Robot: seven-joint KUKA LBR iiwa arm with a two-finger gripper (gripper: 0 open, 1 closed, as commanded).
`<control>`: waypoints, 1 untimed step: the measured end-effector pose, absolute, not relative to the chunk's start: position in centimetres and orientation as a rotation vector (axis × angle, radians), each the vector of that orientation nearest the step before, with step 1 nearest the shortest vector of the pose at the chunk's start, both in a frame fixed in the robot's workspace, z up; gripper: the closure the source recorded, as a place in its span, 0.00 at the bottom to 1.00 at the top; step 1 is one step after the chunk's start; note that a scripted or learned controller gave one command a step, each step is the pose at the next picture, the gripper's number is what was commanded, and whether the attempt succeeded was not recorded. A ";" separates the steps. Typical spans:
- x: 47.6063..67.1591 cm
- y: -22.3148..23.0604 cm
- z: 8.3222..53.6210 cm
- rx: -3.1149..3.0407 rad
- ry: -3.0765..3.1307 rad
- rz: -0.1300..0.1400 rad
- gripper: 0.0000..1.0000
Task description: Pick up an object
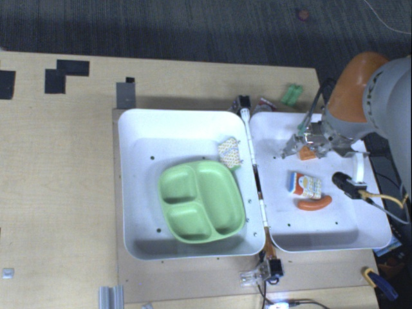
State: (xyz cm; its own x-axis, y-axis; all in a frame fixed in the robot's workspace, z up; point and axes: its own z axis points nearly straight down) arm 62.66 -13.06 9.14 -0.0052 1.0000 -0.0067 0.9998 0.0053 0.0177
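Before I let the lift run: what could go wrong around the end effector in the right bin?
1. The end effector sits low over a small orange item in the right bin. The view does not show a secure grip, so the lift may come up empty.
2. The printed carton and the red sausage lie close together just below it. A retry there could nudge one while aiming at the other.

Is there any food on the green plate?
Empty. All three compartments of the green plate show bare green. The sausage lies in the other bin, not on it.
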 end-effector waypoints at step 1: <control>62.9 -13.1 10.4 2.197 2.210 0.019 1.00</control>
State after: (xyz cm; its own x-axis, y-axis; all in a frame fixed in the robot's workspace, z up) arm 62.91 -13.12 10.44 -0.0058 0.9999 -0.0092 0.9996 0.0061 0.0267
